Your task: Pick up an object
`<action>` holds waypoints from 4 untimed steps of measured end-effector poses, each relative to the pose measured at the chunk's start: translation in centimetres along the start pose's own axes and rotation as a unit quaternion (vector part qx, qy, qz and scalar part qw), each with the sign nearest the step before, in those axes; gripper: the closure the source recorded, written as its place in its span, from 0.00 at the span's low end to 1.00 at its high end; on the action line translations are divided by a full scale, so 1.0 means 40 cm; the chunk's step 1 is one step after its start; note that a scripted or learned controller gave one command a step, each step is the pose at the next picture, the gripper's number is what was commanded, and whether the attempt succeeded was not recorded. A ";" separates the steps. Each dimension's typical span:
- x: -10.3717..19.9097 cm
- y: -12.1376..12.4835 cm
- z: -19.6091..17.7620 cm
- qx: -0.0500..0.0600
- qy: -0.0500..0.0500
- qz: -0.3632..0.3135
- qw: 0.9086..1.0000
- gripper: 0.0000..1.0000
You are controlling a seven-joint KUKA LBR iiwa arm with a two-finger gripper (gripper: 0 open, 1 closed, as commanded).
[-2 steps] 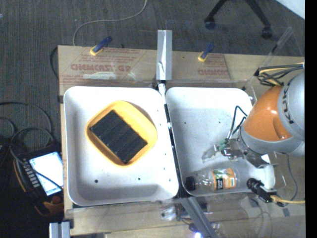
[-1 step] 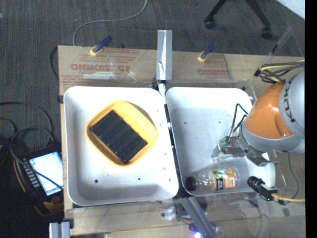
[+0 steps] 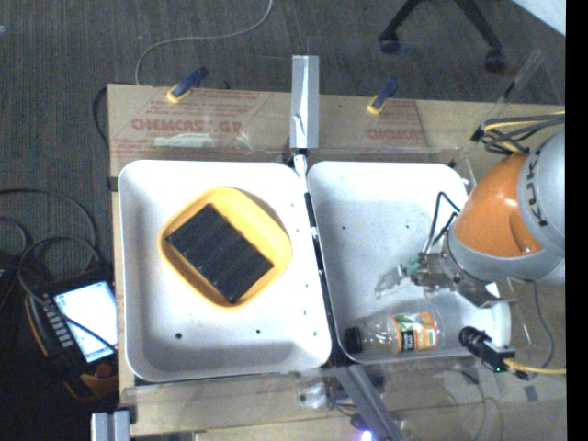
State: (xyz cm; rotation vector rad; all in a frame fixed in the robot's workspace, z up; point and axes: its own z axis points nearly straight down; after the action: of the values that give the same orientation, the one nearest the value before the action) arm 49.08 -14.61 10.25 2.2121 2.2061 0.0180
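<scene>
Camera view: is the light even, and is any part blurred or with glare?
Camera view: soft, even light, faint shadows; both white bins look bright and slightly washed out; the clear bottle has pale reflections; the end effector is small and indistinct; edges generally a little soft.

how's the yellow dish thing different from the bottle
The yellow dish lies in the left bin; the bottle lies in the right bin, along its near edge. The yellow dish is opaque, broad and shallow, with a dark ribbed slab inside it; the bottle is clear and slender, with an orange label and dark cap. The bottle lies near the gripper; the yellow dish lies far from it. Both rest untouched.
</scene>
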 end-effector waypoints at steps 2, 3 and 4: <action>-0.082 0.199 -0.077 0.011 0.000 0.002 1.000 0.00; -0.098 0.073 -0.263 0.010 0.001 -0.023 1.000 0.00; -0.098 0.073 -0.263 0.011 0.001 -0.023 1.000 0.00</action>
State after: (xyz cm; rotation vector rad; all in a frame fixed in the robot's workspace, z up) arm 51.75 -18.49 20.86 2.1711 2.2692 -0.0034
